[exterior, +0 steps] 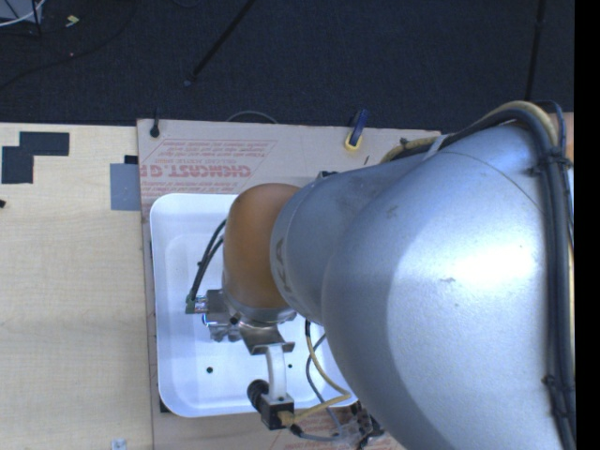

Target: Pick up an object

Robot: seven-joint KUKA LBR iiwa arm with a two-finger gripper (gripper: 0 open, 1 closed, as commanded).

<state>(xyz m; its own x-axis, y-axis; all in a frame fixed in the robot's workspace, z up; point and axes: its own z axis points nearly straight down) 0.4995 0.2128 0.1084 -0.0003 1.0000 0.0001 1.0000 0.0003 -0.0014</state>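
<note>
The grey arm with its orange band [255, 242] reaches in from the right and covers most of the bench. My gripper [228, 329] hangs low over the middle of the left white bin [173, 251], pointing down at the bin floor. The wrist body hides what lies right under it. No loose object can be made out on the bare part of the bin floor, apart from a tiny dark speck [210, 370] near the front. The arm hides the right bin.
A cardboard sheet with red lettering [202, 164] lies behind the bin, and a blue and yellow clamp [356, 131] sits on its far edge. The wooden bench [66, 298] stretches to the left, with dark patches [37, 153] at its back.
</note>
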